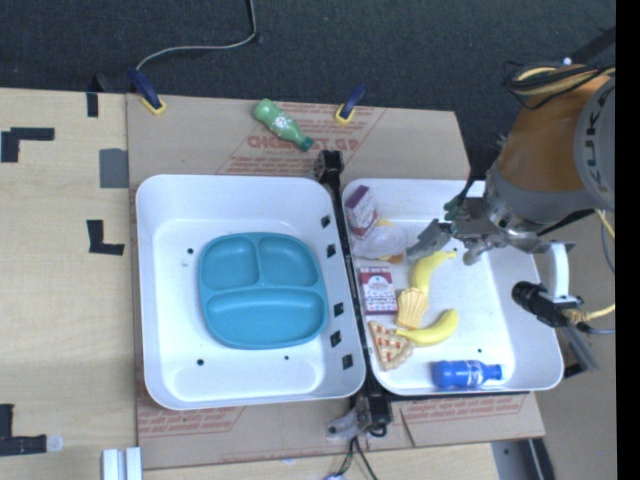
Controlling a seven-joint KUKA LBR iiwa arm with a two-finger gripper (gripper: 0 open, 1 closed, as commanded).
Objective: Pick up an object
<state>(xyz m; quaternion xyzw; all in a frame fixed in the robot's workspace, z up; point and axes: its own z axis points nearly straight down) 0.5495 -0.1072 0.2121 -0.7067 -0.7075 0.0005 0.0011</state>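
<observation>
My gripper [452, 245] hangs over the right bin [520, 353], its two fingers spread open with nothing between them. Just below the fingertips lies a yellow banana [428, 271]. A second banana [432, 329] curves lower down, beside a yellow corn-like toy [411, 306]. Nearby lie a red and white box [376, 290], a pizza slice toy [388, 346], a blue bottle [464, 373] and a small dark red packet [361, 208] with clear plastic [385, 238] next to it.
The left bin [165, 223] holds a blue divided plate [264, 289]. A green bottle [281, 124] lies on the cardboard behind the bins. Two yellow-tipped clamps [148, 94] grip the cardboard's far edge. The arm's body [550, 158] looms over the right bin's far right.
</observation>
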